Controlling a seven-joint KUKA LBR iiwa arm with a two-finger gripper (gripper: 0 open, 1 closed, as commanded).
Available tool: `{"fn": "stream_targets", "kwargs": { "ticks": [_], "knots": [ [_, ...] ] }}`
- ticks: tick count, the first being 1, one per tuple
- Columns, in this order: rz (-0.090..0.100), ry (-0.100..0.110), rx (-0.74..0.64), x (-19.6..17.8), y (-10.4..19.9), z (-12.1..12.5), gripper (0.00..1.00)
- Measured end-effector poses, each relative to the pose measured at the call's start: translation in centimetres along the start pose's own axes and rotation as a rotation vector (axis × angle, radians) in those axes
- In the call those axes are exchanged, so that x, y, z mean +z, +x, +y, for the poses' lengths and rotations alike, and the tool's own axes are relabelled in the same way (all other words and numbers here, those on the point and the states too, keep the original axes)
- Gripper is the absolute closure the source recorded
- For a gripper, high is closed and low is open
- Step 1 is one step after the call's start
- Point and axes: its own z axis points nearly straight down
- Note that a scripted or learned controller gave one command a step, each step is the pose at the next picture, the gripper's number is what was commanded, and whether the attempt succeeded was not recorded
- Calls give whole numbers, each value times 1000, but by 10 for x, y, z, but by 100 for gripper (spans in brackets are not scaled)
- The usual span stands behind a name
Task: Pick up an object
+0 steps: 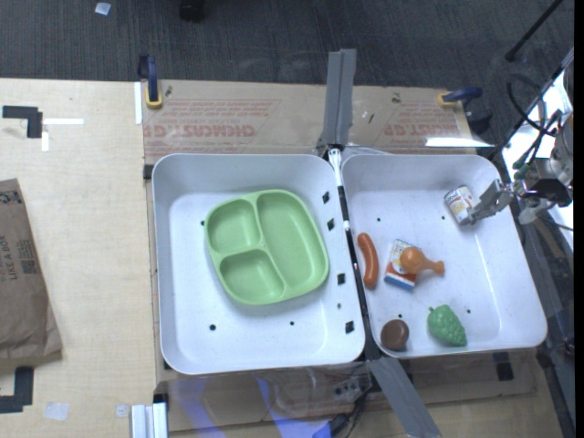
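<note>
Camera view looks down on a tabletop [82, 153] with two white bins side by side. At the far right edge the pincer [476, 210] reaches into the right bin [511, 308], its fingers [493, 197] pinching a small white can [458, 203] near the bin's upper right corner. The can sits tilted at the fingertips; whether it touches the bin floor cannot be told. Lower in the same bin, a red sausage [369, 260] lies along the left wall, an orange toy [420, 262] rests on a small carton [398, 265], a brown ball [394, 334] sits near the front edge, and green grapes [447, 326] lie just beside it to the right. The left bin [182, 336] holds a green divided plate [266, 245], lying flat near its middle. A brown paper bag [23, 272] lies on the tabletop at the left.
</note>
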Motion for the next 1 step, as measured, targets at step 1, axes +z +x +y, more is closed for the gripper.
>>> {"fn": "stream_targets", "kwargs": {
  "ticks": [1],
  "knots": [
    [1, 1, 76, 152, 53, -17, 0]
  ]
}}
